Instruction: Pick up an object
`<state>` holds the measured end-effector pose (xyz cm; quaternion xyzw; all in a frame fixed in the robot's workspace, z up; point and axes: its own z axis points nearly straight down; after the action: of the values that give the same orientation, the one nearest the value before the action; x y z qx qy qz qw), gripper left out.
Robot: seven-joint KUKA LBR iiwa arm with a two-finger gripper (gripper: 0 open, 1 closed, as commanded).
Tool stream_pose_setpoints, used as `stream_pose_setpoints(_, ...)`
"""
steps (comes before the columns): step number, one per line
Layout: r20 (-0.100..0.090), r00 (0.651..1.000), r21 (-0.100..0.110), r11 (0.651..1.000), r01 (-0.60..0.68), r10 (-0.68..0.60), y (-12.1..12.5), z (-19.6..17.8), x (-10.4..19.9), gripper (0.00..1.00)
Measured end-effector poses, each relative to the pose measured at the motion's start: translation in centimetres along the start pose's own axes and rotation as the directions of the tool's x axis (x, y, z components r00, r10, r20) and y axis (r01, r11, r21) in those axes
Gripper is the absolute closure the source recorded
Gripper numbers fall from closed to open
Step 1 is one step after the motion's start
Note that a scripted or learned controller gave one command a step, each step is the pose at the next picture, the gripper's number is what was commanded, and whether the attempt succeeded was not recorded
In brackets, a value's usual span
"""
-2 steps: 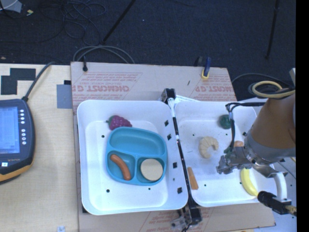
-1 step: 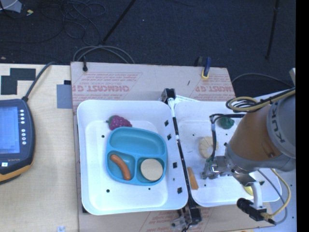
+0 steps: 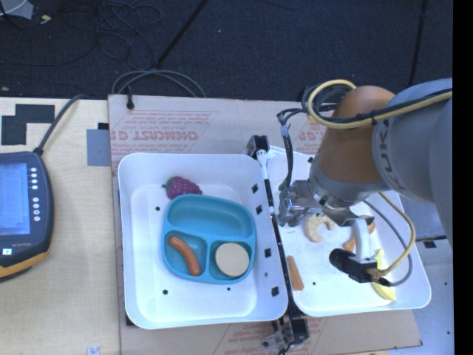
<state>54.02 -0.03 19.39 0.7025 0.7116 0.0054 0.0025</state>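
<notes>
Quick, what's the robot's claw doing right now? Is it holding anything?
Gripper: low over the right bin, near its left wall. Whether it holds anything cannot be told from this view.

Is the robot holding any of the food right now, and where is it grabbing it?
That cannot be told. The end effector hangs over the right bin near a pale food piece, hidden under the arm.

dark floor (image 3: 222, 35), loose cables (image 3: 118, 21), wooden bench (image 3: 74, 302)

My grey arm (image 3: 414, 146) reaches in from the right, orange band (image 3: 355, 143) above the wrist, my end effector (image 3: 292, 205) pointing down at the left.
</notes>
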Motion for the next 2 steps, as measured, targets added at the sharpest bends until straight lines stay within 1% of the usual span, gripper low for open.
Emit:
stream_pose_setpoints(1, 0.001, 1.000, 0.001, 1.000, -0.007, 0.007, -1.1, -11.9, 3.5, 1.00)
stream_pose_setpoints(2, 0.008, 1.000, 0.008, 1.000, -0.018, 0.018, 4.0, -14.0, -3.6, 1.00)
